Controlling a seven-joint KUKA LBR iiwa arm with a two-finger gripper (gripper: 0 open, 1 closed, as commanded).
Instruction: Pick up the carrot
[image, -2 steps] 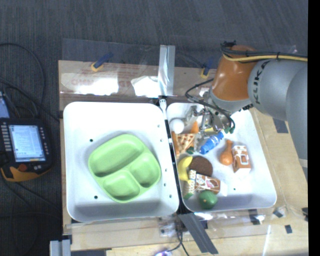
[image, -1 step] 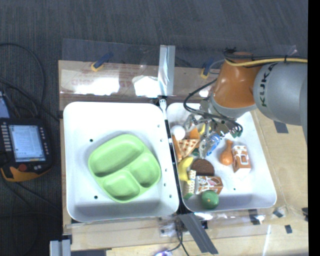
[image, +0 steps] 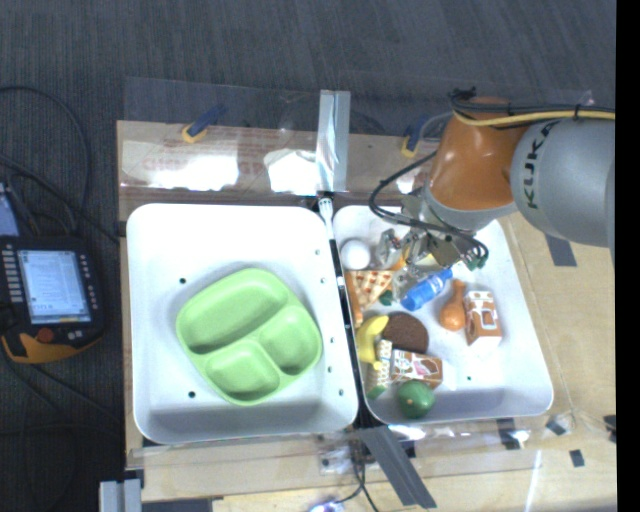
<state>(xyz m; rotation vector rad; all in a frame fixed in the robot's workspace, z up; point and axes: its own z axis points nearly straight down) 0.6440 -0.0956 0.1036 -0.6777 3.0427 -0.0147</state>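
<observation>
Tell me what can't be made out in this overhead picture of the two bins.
- The gripper: the arm's orange band hangs over it, and it blurs into the toys below, so its state is unclear.
- The carrot: partly covered by the small carton beside it.
- The carton's print: too small to read.
- The handheld screen at the left edge: cut off and too small to read.

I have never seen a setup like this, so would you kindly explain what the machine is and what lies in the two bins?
This is one photo from a fixed camera above the bench. The grey arm with an orange band reaches in from the right; its end effector hangs over the right bin, at its far end. That bin holds toy food: a carrot, blue bottle, banana, green fruit and small cartons. The left bin holds a green divided tray. I see nothing held.
</observation>
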